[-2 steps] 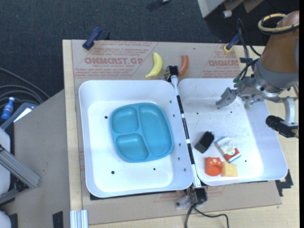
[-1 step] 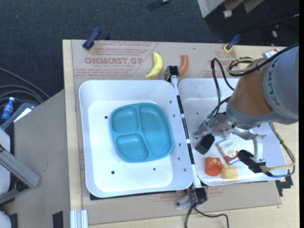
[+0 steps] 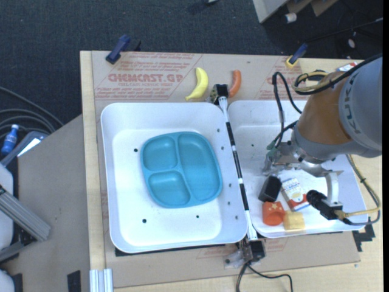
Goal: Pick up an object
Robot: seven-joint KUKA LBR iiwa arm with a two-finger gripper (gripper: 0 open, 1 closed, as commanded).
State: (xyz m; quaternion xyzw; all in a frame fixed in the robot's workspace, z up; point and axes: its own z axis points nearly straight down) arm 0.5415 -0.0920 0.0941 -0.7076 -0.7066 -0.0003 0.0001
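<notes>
Here the arm reaches in from the right and bends down over the right bin, its grey body and orange band covering much of that bin's far half. The gripper hangs low over the bin's middle, just above a small cluster of objects; from this angle nobody could say how it is set or whether anything is caught in it.

The cluster lies in the near half of the right bin. A black block sits tilted just below the gripper, and beside it, to the right, lies a small white packet with red and blue print. In front of these rests a red-orange piece, and next to that a pale yellow cube, close to the bin's near rim. A black fitting on the arm's cabling overhangs the right of the group.

The left bin holds a blue divided plate, three compartments, lying flat near its centre.

Behind the bins, on the bench board (printed with red lettering), lie a yellow banana and an orange carrot-like piece, well apart from the arm.
</notes>
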